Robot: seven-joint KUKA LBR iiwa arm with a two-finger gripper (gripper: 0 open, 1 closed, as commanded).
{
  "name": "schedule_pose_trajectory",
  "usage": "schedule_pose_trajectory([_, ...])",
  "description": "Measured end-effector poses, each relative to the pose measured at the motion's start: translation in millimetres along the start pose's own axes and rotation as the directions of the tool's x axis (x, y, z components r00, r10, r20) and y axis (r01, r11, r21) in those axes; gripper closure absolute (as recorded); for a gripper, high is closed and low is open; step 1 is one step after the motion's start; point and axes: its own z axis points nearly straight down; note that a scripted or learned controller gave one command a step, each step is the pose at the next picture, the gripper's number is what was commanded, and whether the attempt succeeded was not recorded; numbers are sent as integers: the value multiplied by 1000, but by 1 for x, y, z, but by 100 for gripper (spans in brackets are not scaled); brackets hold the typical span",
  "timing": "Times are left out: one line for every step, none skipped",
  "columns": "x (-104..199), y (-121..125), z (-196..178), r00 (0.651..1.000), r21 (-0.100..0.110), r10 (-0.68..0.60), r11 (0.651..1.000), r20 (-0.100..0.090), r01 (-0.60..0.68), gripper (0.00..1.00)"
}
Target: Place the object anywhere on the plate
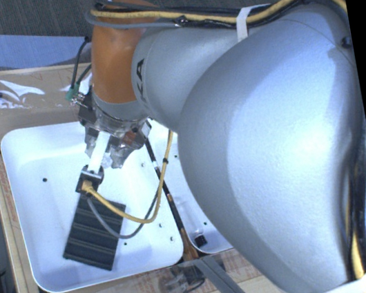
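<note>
We see the dark ribbed slab [93, 234] at seven o'clock from our pincer [119, 148], its long axis running one-to-seven. We cannot tell the pincer's state.

Two white bins share the desk [37, 96]: a left bin [35, 203] and a right bin [198, 213] (largely under the one arm [274, 147]). One dark ribbed slab [92, 234] lies in the left bin.

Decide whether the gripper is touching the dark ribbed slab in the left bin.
Apart. The camera view shows the gripper up and right of the dark ribbed slab, with bare white floor of the left bin between them.
</note>
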Motion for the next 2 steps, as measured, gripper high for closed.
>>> schedule_pose_trajectory([-79, 42, 8, 997, 0, 82, 997, 0, -82, 100])
schedule_pose_trajectory([-130, -31, 5, 788, 2, 616, 788, -3, -616, 100])
